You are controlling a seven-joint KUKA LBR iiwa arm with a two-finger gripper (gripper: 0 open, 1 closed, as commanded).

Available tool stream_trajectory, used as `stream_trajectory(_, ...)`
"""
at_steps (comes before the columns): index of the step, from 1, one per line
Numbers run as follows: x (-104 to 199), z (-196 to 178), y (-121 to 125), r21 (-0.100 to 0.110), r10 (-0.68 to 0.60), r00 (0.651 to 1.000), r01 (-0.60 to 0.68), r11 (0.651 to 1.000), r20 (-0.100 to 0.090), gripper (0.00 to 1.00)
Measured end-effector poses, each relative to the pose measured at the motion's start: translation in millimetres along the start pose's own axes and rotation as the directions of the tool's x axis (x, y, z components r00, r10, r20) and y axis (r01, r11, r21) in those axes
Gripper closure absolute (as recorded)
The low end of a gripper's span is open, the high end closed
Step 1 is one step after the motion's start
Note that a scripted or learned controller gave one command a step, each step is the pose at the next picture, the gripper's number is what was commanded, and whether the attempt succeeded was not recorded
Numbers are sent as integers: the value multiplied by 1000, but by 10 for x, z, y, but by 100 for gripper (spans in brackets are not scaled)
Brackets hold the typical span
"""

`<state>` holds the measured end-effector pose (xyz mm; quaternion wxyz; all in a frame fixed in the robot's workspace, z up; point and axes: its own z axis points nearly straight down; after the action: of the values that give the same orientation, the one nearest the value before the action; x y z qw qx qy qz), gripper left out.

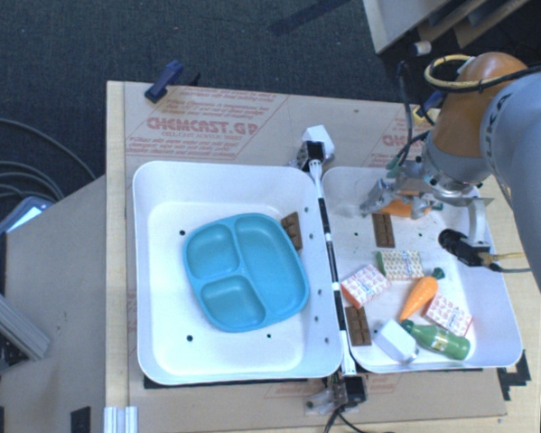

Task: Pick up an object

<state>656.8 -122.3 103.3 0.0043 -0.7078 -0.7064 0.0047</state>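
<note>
White block (396,341) and green bottle (439,340) are lying at the near edge of the right bin (494,350), bottle on its side, the block just left of it. Behind them an orange carrot (417,297) is sitting tilted, flanked by patterned packets: one to its left (365,284), one behind it (402,263), one to its right (449,313). A brown bar (356,325) is lying by the divider, another (383,230) farther back. The gripper (400,200) is being held low over the far part of the right bin, with something orange (398,209) seen at its tip; grasp or jaw state cannot be told. The left bin (150,277) is being occupied by a blue sectioned tray (245,271), a brown bar (292,229) touching its far-right edge.
</note>
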Motion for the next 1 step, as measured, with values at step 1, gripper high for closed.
stream_trajectory(1, 2, -104, 5, -3, -1, 1000, 1, 1000, 1, 100)
